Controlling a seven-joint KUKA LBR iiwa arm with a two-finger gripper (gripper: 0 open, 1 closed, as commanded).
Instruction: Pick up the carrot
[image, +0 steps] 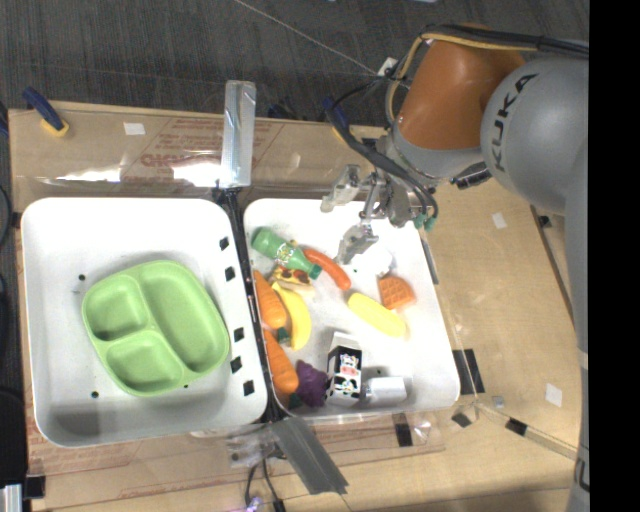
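The carrot (272, 335) is long and orange. It lies along the left wall of the right bin (440, 330), with its middle partly covered by a banana (295, 312). An orange-red, carrot-like piece (328, 265) lies slanted near the bin's centre. My gripper (349, 218) hangs over the upper middle of the right bin, above and to the right of the carrot and just above the orange-red piece. Its fingers (356, 242) stand apart with nothing between them.
Around the carrot lie a green bottle (268, 240), a yellow fruit (376, 316), an orange-pink chunk (397, 292), purple grapes (311, 381), a black-and-white carton (345, 369) and a silver can (386, 388). The left bin (40, 260) holds a green divided plate (155, 325).
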